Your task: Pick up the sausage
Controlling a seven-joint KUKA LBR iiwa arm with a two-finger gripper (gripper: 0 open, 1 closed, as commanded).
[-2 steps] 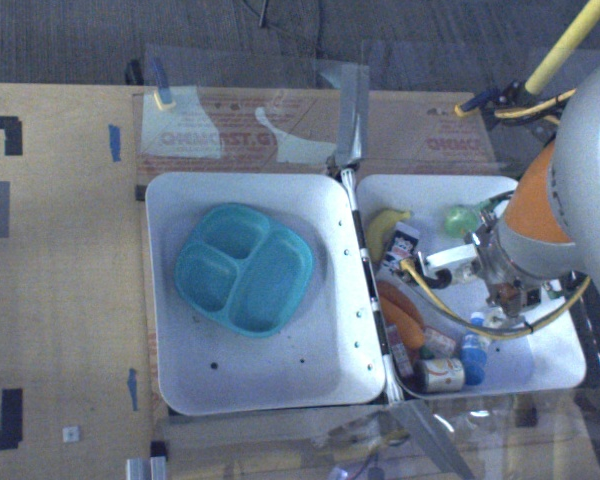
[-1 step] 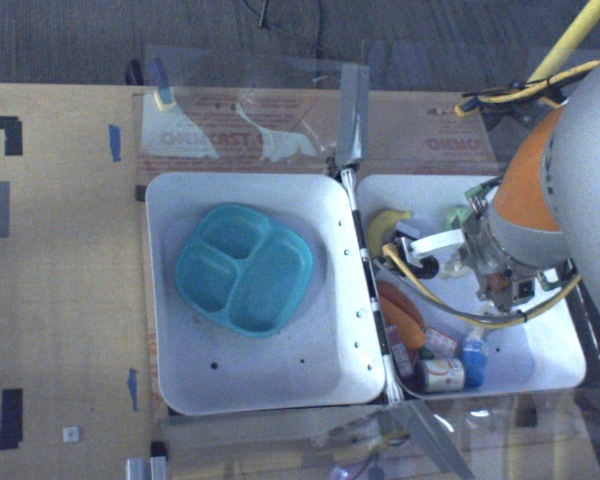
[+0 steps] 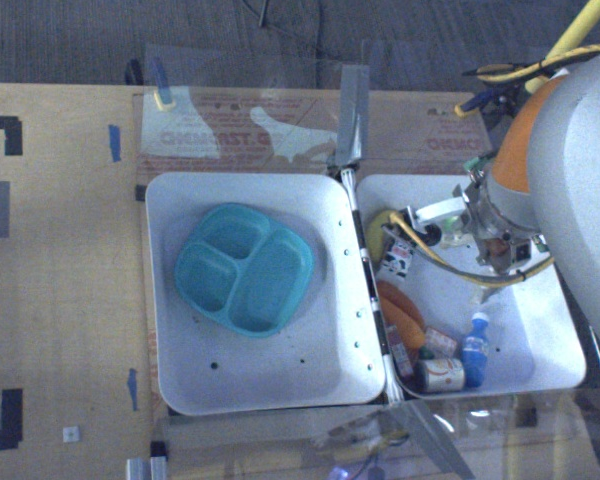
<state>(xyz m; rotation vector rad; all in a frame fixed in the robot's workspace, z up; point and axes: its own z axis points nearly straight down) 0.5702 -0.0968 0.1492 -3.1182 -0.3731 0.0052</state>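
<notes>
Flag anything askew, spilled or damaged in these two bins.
Nothing looks spilled or broken. The long orange sausage, a small can apparently on its side and a blue plastic bottle are crowded along the right white bin's inner wall. The teal divided plate lies in the left white bin.

Illegibly blurred label on the small can, right bin

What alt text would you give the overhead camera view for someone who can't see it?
A grey robot arm with an orange band reaches over the right shallow white bin, its gripper apart from the orange-brown sausage lying by that bin's left wall. A blue plastic bottle and small can sit nearby; the left white bin holds a teal divided plate.
</notes>
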